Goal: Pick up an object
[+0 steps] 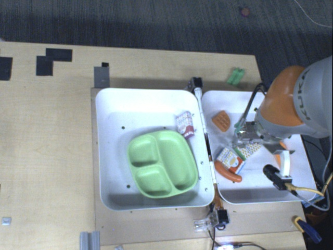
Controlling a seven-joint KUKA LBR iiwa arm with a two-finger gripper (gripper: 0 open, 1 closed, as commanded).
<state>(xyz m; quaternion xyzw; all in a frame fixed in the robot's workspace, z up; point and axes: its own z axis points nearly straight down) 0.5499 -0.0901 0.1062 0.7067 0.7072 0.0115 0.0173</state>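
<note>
The likely target, a small printed carton with blue and orange panels [230, 158], lies in the right white bin [260, 194], touching a red-orange sausage-shaped toy [228, 172]; its print is unreadable. The gripper [244, 137] hangs just above it, whether spread or closed I cannot tell. 1 green divided plate [162, 163] fills the left white bin [112, 139].

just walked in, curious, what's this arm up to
The grey and orange arm reaches in over the right bin, its gripper low above a small patterned packet. A waffle piece and a toy hot dog lie nearby. The left bin holds a green divided plate and a wrapped packet.
</note>
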